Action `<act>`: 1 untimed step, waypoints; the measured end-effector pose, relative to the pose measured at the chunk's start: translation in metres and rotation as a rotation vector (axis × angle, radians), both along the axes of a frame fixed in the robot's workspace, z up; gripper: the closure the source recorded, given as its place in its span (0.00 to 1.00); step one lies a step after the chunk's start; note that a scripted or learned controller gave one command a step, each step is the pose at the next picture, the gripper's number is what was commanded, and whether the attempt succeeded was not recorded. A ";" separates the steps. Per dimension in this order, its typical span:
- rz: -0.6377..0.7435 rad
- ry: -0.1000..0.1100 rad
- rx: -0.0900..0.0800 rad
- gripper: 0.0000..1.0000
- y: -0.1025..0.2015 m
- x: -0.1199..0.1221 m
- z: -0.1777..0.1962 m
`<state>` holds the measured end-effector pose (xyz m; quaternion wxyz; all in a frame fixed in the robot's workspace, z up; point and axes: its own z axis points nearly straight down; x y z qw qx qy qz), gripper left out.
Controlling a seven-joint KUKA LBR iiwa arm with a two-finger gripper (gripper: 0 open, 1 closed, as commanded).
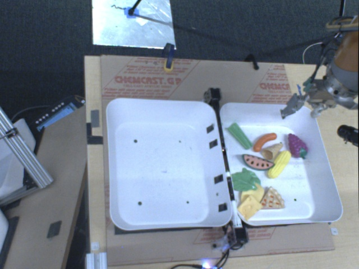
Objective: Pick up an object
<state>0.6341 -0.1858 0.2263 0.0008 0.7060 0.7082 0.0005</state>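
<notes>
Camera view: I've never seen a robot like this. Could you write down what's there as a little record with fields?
left bin: white, shallow
right bin: white, holds toy food
toy food: green bean, sausage, grapes, watermelon slice, corn, green leafy piece, cheese, pizza slice
arm: reaches in from the right
gripper: above the right bin's far edge, open, holding nothing
task state: nothing picked up yet
</notes>
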 end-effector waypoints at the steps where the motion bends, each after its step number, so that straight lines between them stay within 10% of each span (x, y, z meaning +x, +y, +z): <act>1: 0.007 0.006 0.004 0.00 0.068 0.015 -0.091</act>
